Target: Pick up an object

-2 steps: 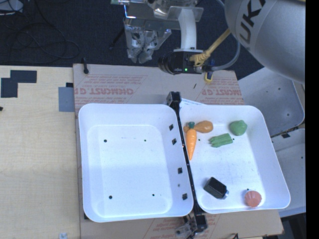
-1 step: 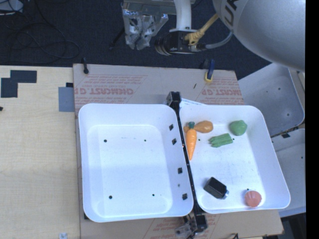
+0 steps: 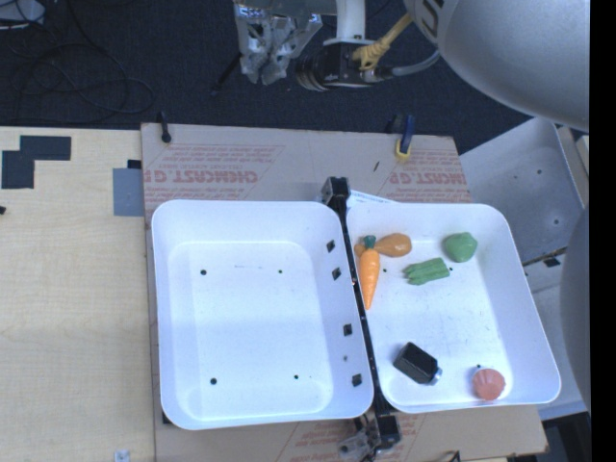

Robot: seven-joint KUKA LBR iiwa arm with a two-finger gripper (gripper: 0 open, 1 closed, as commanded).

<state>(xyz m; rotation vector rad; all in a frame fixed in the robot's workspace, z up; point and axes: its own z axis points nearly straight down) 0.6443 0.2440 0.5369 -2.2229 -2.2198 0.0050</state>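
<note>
Gripper (image 3: 274, 41) raised at the top of the view, well above and behind both bins, fingers slightly apart, nothing between them. Grey arm (image 3: 510, 37) entering from the upper right. Below, in the right bin (image 3: 520, 296): orange carrot (image 3: 368, 272) lying along the left wall, orange rounded piece (image 3: 394, 245) just beside its top, green oblong piece (image 3: 426, 271) and green rounded piece (image 3: 460, 246) near the back, black block (image 3: 417, 363) and pinkish-red ball (image 3: 488, 383) toward the front. Left bin (image 3: 173, 258) alongside, touching at the divider.
</note>
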